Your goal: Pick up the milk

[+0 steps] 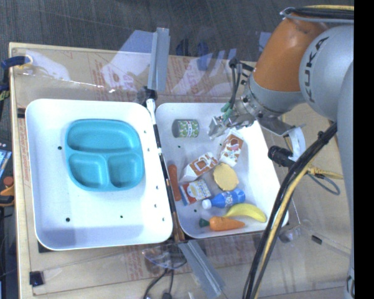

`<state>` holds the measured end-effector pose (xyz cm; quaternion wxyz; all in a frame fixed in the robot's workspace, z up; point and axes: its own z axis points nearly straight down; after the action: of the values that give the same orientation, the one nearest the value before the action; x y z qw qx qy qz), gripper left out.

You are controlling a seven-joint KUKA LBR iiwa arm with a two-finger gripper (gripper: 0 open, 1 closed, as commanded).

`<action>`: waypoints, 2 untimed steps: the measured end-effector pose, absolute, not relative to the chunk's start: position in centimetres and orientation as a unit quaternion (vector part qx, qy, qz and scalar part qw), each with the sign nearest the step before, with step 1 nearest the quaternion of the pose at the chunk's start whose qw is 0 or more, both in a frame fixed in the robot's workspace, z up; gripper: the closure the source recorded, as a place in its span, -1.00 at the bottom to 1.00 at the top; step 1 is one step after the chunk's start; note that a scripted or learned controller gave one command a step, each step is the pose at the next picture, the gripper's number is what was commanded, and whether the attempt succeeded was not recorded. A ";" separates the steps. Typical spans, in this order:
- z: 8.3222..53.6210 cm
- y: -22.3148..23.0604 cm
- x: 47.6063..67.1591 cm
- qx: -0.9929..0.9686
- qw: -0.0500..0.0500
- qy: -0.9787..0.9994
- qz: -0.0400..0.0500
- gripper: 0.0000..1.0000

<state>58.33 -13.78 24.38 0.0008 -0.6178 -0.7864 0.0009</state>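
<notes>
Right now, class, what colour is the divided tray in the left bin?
Light blue, turquoise; the divided tray shows best in the camera view.

A tray (106, 151) lies in the left bin (43, 167); the milk (231, 150) lies in the right bin (261, 161).

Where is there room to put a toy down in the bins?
Most room is in the left bin, on the white floor around the blue tray. The right bin is crowded low down; one bare patch lies between the can and the hotdog.
</notes>
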 end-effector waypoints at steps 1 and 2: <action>12.3 -17.4 59.0 -0.472 -0.002 -0.881 -0.001 1.00; 12.3 -17.5 58.9 -0.473 -0.002 -0.881 0.000 -1.00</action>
<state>58.93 -17.54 12.29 -0.0018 -0.4728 -0.8811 -0.0002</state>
